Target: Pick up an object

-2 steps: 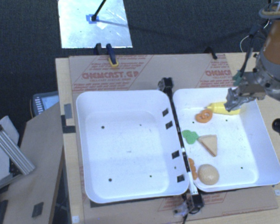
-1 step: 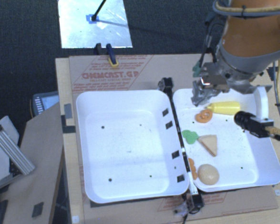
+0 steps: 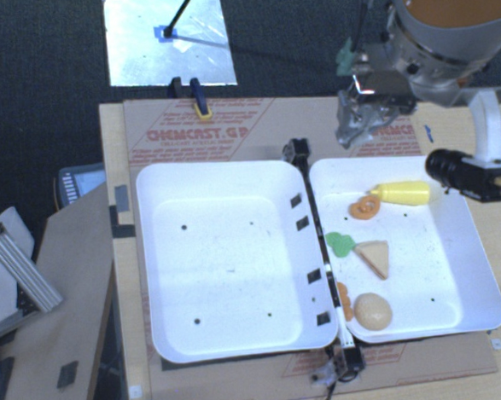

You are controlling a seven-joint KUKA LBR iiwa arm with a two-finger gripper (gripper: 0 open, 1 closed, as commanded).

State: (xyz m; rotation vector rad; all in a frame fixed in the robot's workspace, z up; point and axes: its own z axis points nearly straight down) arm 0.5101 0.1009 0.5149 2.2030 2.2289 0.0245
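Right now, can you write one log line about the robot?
gripper: above right bin's far edge | holding: nothing seen | toys: yellow bottle, orange ring, beige egg

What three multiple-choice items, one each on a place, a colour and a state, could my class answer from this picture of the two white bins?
1. Where do the toy foods lie?
A. in the right bin
B. in the left bin
C. on the cardboard

2. What colour is the long bottle-shaped toy?
A. blue
B. yellow
C. black

3. Where is the gripper?
A. pressed on the egg
B. inside the left bin
C. above the far edge of the right bin

Answers:
1 A: the toys sit inside the right bin.
2 B: the bottle-shaped toy by the orange ring is yellow.
3 C: the gripper hangs over the bin's far rim, apart from the egg and the wedge.
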